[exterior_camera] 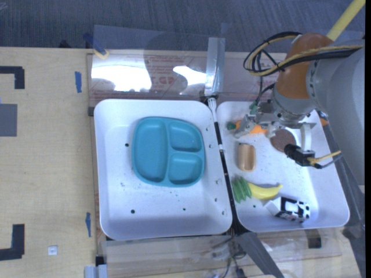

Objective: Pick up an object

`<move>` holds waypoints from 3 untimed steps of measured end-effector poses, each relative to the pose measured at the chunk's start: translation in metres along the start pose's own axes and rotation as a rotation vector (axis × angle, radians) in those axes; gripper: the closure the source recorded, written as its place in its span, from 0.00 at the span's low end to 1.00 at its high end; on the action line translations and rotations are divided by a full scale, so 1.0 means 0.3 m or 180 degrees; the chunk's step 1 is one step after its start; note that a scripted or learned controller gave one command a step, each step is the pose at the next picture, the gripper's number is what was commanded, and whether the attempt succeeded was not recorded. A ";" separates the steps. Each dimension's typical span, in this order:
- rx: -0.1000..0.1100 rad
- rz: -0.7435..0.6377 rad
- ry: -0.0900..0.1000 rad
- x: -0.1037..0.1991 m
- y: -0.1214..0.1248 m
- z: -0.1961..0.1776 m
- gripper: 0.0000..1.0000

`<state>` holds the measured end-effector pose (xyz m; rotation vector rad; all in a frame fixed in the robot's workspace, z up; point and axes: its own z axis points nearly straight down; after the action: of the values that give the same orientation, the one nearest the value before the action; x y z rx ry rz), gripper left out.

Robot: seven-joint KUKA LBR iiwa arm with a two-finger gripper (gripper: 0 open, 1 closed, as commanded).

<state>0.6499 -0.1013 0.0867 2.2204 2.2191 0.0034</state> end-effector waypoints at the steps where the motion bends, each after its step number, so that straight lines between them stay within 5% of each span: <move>1: 0.0116 0.0303 0.0019 0.005 0.037 0.006 0.00; 2: 0.0132 0.0300 0.0016 0.008 0.035 -0.027 1.00; 3: 0.0123 0.0298 0.0015 0.009 0.038 -0.030 0.00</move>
<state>0.6612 -0.0986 0.0957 2.3444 2.1332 -0.0345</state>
